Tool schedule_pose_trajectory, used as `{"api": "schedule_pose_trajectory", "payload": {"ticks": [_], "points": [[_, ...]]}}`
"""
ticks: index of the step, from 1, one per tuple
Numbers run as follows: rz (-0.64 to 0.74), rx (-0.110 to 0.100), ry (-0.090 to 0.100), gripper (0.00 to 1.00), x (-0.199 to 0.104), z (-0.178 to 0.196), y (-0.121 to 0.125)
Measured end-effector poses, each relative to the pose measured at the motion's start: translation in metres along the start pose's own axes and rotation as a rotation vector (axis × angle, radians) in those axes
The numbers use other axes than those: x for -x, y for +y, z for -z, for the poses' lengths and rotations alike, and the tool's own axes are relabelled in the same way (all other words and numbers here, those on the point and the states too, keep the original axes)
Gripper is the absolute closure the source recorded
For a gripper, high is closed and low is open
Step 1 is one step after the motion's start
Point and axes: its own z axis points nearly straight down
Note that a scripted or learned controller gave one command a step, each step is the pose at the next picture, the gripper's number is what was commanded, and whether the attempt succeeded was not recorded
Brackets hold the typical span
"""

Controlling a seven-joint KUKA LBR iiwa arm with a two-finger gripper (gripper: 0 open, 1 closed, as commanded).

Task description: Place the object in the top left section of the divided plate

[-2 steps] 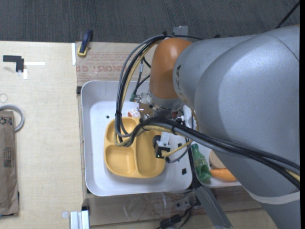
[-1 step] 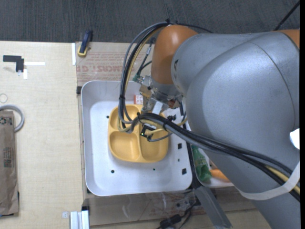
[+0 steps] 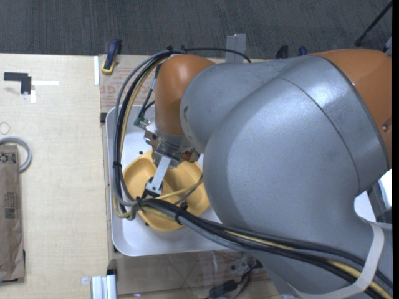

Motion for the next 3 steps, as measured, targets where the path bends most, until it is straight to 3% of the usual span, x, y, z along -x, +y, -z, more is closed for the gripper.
{"api": "schedule_pose_trajectory", "payload": {"ticks": [1, 2, 3], "points": [[-0.454, -0.012, -0.014, 1.00, -0.008, 0.108, 0.052], [-0.902, -0.009, -0.017, 1.00, -0.012, 0.254, 0.063], [-0.902, -0.009, -0.017, 0.00, -0.012, 0.254, 0.062]]}}
